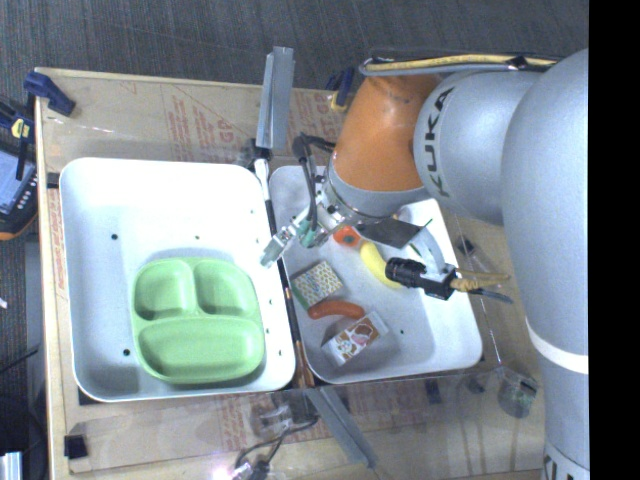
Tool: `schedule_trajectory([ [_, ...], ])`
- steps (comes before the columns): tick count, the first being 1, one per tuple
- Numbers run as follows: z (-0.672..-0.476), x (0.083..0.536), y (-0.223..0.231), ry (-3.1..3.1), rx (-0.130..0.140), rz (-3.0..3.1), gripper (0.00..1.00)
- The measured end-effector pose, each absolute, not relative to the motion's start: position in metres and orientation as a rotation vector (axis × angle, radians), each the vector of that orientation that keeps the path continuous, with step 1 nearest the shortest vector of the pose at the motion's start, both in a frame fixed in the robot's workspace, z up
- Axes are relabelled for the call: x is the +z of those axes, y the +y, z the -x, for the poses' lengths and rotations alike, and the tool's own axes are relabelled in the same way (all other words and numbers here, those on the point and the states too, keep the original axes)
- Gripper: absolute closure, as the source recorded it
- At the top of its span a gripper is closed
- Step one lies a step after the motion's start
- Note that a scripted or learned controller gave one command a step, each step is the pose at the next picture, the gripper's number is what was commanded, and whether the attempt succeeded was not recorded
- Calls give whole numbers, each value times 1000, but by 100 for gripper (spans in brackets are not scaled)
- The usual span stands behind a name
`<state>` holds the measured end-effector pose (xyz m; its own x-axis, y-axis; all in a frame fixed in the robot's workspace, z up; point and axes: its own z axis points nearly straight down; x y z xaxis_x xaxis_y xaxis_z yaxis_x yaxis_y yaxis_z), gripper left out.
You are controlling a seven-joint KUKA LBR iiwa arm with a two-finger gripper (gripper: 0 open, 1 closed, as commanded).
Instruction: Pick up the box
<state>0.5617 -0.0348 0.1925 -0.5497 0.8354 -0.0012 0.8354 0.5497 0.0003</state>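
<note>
The gripper (300, 233) hangs over the top left of the right bin (455, 343), by the wall between the bins. I cannot tell how it is set. The box (353, 340) lies flat low in that bin, well apart from it. Above the box are a sausage (336, 310), a sponge (318, 283) and a banana (375, 265). A green tray (197, 321) sits in the left bin (90, 228).
</note>
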Motion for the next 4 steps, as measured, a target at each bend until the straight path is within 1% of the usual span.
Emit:
schedule_trajectory([
  [1, -561, 208, -131, 2792, -2, -1441, 0],
  [2, -590, 132, -155, 2722, -2, -1575, 0],
  [3, -634, 92, -199, 2713, 0, -1585, 0],
  [4, -572, 115, -150, 2750, 0, -1522, 0],
])
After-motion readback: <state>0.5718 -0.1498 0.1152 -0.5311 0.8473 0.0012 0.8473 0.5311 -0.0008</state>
